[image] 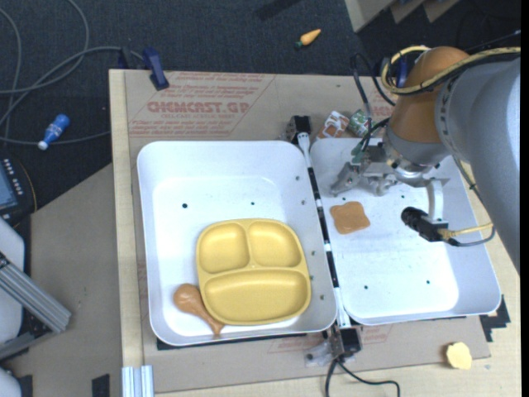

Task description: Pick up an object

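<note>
While end effector (pixel 357 180) hangs over right bin (pixel 413 292), grip state unclear, brown slice (pixel 350 217) just below, yellow tray (pixel 251 271) in left bin (pixel 165 222)

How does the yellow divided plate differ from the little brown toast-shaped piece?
The yellow divided plate lies in the left bin; the brown toast-shaped piece lies in the right bin. The plate is far larger. It has three compartments, while the brown piece is flat and plain. Both rest on a white bin floor.

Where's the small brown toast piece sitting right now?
The toast piece lies flat in the right bin, near its left wall, just below the gripper and to the right of the yellow divided plate in the left bin.
</note>
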Available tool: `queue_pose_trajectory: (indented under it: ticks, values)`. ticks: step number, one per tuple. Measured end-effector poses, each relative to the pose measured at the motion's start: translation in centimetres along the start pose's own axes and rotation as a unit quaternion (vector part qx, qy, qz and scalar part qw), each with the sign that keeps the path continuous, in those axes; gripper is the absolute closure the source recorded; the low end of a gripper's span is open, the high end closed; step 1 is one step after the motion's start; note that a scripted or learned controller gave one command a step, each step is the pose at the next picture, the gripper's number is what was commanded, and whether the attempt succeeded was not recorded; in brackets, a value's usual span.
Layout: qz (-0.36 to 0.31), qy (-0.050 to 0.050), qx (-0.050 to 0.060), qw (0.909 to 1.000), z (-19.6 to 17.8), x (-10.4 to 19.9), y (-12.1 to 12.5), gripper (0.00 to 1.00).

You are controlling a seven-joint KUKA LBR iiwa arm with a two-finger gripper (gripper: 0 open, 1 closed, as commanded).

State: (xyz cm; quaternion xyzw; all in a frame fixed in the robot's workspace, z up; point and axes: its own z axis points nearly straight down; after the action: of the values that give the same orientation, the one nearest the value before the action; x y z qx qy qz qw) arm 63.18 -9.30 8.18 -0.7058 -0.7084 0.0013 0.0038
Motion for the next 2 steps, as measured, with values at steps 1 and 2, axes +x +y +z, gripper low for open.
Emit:
queue_pose_trajectory:
  ticks: [1, 2]
  values:
    - [0.003, -0.001, 0.000, 1.0000, -0.2, -0.2, -5.1, 0.00]
    - [0.002, -0.001, -0.002, 1.0000, -0.2, -0.6, -7.1, 0.00]
